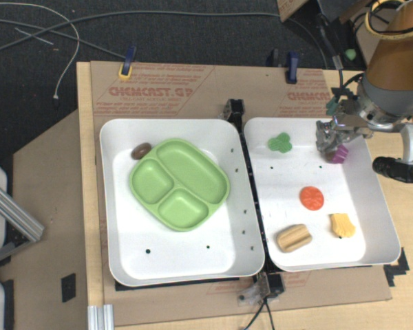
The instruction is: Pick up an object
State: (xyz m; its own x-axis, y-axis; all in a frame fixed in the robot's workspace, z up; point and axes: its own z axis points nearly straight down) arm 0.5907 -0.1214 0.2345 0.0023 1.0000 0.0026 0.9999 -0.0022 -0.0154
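Observation:
My gripper [329,141] hangs low over the far right part of the right bin [372,253]. A small purple object [339,155] lies directly beneath and just in front of it, partly hidden by it. I cannot tell whether the two touch. Also in the right bin are a green clover-shaped piece [281,143], an orange round piece [312,197], a yellow piece [341,225] and a tan bread roll [293,237].
The left bin [124,253] holds a green divided plate [179,183] and a small brown object [141,150] at the plate's far left edge. A black divider [242,143] runs between the bins. Blue clamps [128,60] hold the cardboard base at the back.

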